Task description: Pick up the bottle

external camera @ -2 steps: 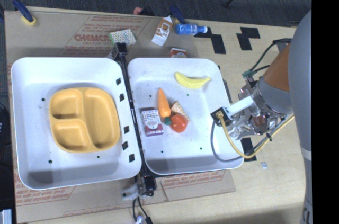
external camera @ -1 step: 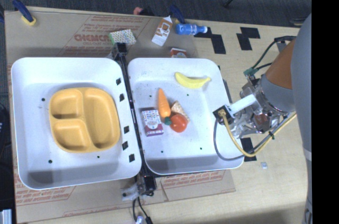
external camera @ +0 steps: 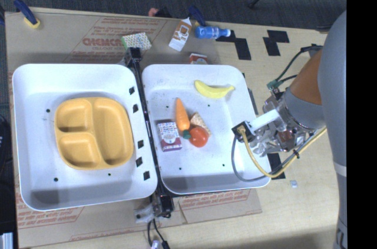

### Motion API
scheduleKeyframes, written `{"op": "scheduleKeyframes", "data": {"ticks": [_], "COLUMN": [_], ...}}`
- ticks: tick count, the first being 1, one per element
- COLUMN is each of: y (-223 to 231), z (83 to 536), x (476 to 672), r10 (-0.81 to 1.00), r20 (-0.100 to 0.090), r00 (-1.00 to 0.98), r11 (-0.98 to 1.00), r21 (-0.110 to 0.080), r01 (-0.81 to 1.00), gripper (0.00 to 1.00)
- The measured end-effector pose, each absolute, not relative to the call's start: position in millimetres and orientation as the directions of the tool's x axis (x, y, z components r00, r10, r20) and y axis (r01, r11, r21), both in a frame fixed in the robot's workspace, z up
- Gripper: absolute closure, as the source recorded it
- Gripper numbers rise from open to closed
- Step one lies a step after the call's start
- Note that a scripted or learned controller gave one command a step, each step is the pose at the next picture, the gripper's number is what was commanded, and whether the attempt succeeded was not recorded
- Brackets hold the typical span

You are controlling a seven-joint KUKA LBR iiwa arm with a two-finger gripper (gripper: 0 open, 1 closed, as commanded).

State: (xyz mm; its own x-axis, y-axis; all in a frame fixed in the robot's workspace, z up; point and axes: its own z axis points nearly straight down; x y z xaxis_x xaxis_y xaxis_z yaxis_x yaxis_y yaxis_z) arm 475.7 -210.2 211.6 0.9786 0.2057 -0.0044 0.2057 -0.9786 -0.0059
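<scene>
Gripper (external camera: pixel 254 135) hovers over right bin's (external camera: pixel 235 180) right rim, arm bent.

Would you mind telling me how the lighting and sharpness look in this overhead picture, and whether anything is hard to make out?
Camera view: even, soft light, with faint shadows along the inner walls of the right bin and left bin; no strong glare on the white plastic; the image is slightly soft overall, so the blue bottle on the bench reads as a shape without detail; the hand is a cluttered blur of metal and cable.
</scene>
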Motion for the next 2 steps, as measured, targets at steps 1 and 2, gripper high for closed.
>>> {"op": "scheduleKeyframes", "data": {"ticks": [1, 2], "y": [-211, -211], "z": [214, 225], "x": [476.0, 476.4], "r10": [0.206, 0.238], "r20": [-0.003, -0.001], "r00": [0.979, 0.971], "r11": [-0.979, -0.971], "r21": [-0.005, -0.003], "r01": [0.206, 0.238], "gripper": [1.0, 1.0]}}
